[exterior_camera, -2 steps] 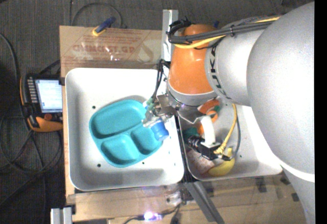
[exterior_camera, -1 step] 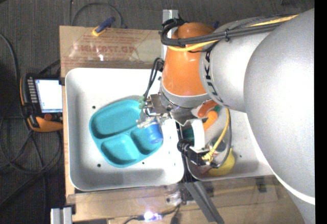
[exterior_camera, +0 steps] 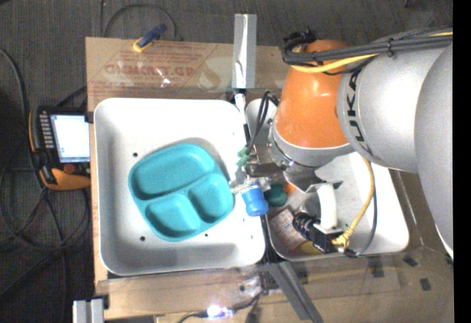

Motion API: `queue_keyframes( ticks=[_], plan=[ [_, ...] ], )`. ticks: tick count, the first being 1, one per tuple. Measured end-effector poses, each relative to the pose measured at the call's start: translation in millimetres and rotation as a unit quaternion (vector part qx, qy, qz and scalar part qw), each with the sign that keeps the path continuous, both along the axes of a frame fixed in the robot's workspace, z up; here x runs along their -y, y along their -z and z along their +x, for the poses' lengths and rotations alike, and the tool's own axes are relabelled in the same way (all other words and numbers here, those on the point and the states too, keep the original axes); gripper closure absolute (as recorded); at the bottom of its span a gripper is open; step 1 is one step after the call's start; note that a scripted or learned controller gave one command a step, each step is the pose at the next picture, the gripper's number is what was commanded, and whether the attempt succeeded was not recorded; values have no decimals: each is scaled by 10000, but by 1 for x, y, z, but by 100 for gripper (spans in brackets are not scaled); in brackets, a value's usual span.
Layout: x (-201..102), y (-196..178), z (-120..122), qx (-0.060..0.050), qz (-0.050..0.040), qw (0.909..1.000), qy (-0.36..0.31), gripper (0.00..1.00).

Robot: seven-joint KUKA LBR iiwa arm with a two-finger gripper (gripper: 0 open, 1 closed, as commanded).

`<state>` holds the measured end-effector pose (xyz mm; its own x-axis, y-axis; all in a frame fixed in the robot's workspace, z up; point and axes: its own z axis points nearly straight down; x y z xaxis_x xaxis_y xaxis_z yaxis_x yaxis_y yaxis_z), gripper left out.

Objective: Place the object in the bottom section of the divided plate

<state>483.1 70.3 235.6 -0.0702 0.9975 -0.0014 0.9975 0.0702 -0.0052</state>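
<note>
Filling the right of your view, the grey arm [exterior_camera: 412,101] with its orange band [exterior_camera: 313,104] is reaching over the right bin [exterior_camera: 394,237]. Its gripper [exterior_camera: 254,189] is hanging at the wall between the two bins. You are seeing a small blue object [exterior_camera: 255,202] just at its tip, but whether the jaws are grasping it, I cannot tell. Your turquoise divided plate [exterior_camera: 180,189] is lying in the left bin [exterior_camera: 125,240], just beside the object.
</note>
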Motion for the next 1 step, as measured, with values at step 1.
queue_keyframes(
  ticks=[1],
  plan=[
    [-38,14,54,7,-11,9988,-483,100]
  ],
)
